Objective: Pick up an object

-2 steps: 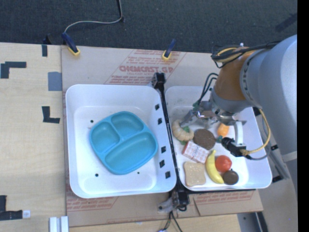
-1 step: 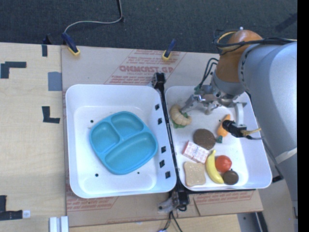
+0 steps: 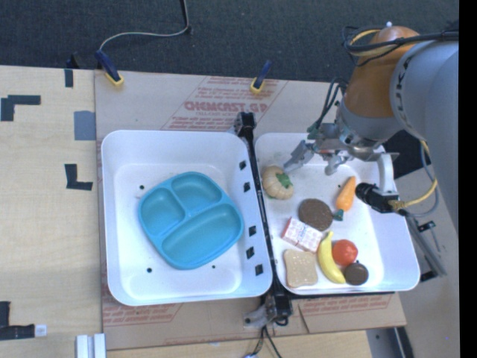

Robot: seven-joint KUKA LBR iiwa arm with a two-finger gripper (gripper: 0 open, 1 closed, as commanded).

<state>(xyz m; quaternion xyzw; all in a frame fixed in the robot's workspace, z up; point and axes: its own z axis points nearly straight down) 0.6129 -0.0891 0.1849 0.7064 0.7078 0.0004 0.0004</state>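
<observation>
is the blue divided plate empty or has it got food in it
Empty. The blue divided plate shows three bare compartments in the left bin; the toy food sits in the right bin.

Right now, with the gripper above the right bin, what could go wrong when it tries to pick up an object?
1. The gripper hovers between the bun and the carrot, over bare floor; closing there may catch nothing.
2. The banana, tomato and toast lie tightly together, so a grasp there might push neighbours or lift two.
</observation>
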